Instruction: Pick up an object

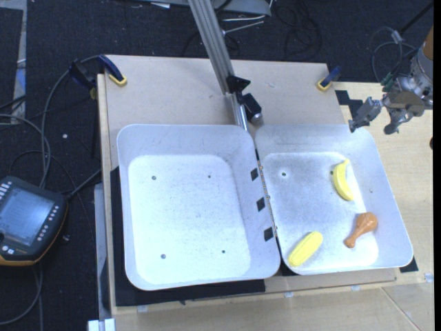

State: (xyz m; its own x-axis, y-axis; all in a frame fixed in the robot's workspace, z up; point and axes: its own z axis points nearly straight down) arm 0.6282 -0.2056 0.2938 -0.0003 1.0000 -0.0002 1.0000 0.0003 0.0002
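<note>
The right bin (303,154) holds three toy foods. A yellow banana (342,181) lies near its right wall. An orange-brown drumstick (361,229) lies toward the front right corner. A yellow corn cob (304,247) rests near the front rim. My gripper (377,116) hangs at the frame's right edge, above the bin's back right corner and up-right of the banana. Its two dark fingers are spread apart with nothing between them.
The left bin (134,143) sits beside the right one. A slanted metal pole (213,43) with a clamp reaches down to the bins' shared back edge. Yellow clamps (117,80) mark the bench's back corners. A teach pendant (24,216) lies on the floor at left.
</note>
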